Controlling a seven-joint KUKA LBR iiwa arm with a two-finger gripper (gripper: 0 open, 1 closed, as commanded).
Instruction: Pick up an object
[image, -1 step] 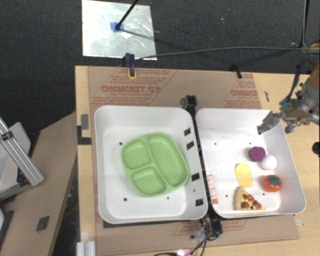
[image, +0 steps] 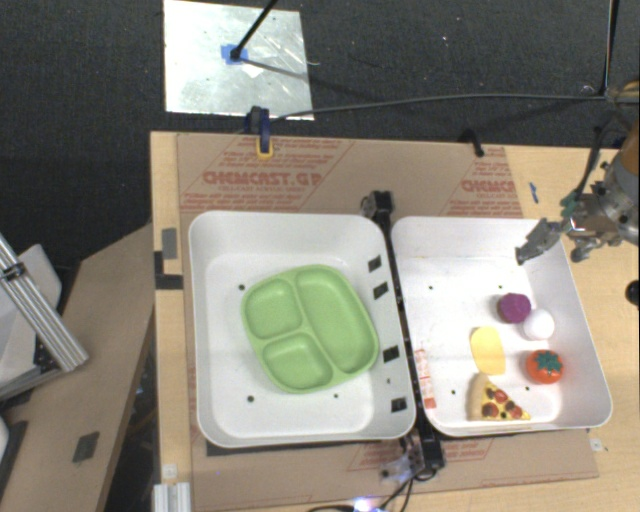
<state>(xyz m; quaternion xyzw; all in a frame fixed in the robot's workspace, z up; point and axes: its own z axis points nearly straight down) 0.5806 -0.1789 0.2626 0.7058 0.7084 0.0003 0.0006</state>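
Observation:
The right bin (image: 450, 260) holds several small toys near its front right: a purple piece (image: 514, 307), a white ball (image: 540, 324) touching it, a yellow block (image: 488, 350), a red-orange tomato (image: 544, 366) and a pizza slice (image: 495, 402). My gripper (image: 554, 246) hangs over the bin's far right side, above and beyond the purple piece. It is open, its two fingers spread wide with nothing between them.
In the left bin (image: 220, 260) lies a green divided plate (image: 308, 327). Black clips (image: 380, 290) line the seam between the bins. Cardboard covers the bench under both bins, and a metal frame (image: 40, 320) stands at the far left.

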